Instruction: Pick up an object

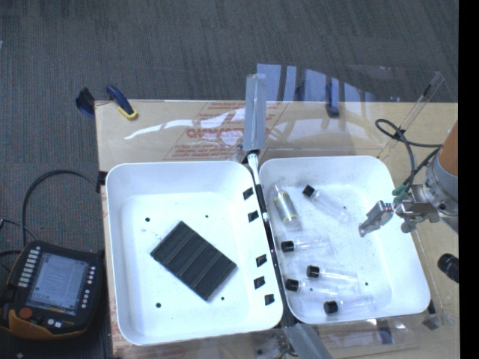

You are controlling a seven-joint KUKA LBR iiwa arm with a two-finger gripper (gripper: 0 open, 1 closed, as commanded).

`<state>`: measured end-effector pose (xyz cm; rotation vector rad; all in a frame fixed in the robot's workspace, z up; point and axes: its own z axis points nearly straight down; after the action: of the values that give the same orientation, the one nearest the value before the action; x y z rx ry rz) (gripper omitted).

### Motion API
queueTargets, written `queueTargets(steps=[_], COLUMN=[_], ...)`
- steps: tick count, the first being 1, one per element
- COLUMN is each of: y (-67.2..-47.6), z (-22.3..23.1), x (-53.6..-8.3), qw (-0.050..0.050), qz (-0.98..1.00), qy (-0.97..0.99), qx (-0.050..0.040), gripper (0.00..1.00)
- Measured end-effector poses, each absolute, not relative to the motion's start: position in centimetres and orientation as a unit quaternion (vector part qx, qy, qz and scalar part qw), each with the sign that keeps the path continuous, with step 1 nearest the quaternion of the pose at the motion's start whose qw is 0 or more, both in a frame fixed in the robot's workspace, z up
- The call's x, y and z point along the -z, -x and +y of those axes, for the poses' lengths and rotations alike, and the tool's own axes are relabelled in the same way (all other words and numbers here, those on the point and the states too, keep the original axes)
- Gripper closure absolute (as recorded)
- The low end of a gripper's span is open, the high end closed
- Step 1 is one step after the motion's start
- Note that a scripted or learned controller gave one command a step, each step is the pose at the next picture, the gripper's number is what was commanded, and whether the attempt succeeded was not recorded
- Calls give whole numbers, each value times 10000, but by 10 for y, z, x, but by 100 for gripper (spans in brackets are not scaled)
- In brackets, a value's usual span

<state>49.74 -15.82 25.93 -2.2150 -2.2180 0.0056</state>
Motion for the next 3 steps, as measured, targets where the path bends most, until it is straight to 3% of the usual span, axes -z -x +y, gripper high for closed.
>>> queueTargets(steps=[1,2,3], y=[-568,-622,-621], z=[-103,-92,-92], x=[-176,-95,-101], qw=[32,25,54], qz=[-7367,-7602,-7589], qy=[6762,6497,6512], qx=[-15,-8,-15], gripper=[0,0,100])
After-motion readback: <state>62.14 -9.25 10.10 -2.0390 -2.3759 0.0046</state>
